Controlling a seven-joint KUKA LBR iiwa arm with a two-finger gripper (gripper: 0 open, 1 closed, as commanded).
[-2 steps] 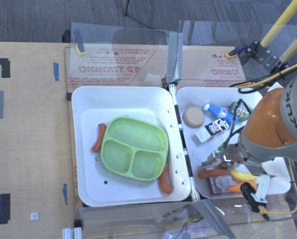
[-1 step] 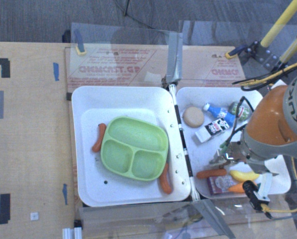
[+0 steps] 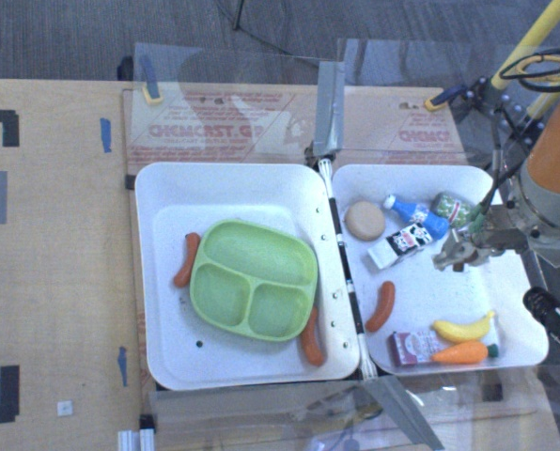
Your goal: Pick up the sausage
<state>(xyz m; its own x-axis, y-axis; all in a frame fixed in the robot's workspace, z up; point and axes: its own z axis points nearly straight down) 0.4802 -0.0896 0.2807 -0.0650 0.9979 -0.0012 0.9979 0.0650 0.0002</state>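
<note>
In the camera view, the tool (image 3: 457, 255) hovers over the right bin (image 3: 515, 346), apart from the sausage (image 3: 381, 306) lying near that bin's left wall. Whether the tool is spread cannot be told. Nothing is lifted; reaching, gripping and raising remain.

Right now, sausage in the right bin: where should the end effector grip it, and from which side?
Grip the sausage at its middle, coming straight down, fingers closing across its narrow width. It lies flat and tilted, with bare bin floor on both long sides. The end effector is up and to its right.
</note>
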